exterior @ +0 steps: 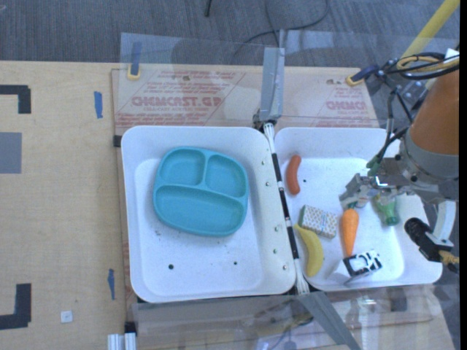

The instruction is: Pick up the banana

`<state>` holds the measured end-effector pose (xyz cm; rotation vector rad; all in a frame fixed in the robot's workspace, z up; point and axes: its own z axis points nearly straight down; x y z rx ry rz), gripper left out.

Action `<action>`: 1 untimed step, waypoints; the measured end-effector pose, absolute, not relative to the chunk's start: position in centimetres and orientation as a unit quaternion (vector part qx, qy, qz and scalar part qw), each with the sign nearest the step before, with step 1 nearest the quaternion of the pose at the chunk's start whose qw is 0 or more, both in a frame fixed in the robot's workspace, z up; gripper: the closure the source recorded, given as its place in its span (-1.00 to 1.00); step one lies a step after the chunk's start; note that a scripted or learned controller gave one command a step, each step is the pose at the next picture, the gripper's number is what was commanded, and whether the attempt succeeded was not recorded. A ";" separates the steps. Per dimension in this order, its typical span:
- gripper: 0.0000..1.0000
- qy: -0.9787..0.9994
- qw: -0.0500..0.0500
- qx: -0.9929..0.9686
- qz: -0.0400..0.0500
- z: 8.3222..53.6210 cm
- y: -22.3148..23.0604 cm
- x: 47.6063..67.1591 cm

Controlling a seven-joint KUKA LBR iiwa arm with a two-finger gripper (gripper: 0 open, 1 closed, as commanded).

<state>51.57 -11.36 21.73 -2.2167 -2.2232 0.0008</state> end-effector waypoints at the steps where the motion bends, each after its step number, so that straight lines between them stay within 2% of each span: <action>1: -1.00 -0.691 0.001 -0.722 0.001 18.4 -3.7 48.8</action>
